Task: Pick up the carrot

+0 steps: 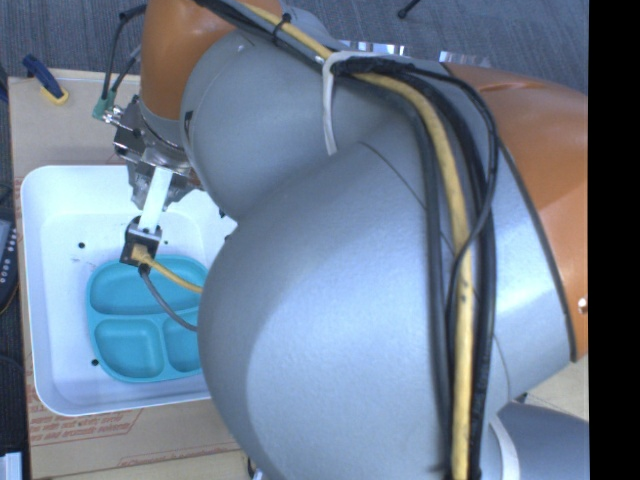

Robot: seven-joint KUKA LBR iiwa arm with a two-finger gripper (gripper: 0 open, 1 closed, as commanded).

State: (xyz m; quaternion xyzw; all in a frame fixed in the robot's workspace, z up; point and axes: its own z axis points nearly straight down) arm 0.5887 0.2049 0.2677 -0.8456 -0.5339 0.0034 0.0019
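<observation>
My gripper (150,163) hangs over the far part of the left white bin (50,268), just beyond the blue divided tray (130,318) that lies in the bin's near half. The orange wrist band (180,48) sits right above the gripper. The bulky grey arm (380,268) covers the whole right side of the view, hiding the right bin and the right part of the left bin, so whatever lies there is out of sight.
A small blue and yellow tool (45,78) lies on the bench beyond the left bin's far corner. Brown cardboard (90,428) shows under the bin's near rim. The bin floor left of the tray is bare white.
</observation>
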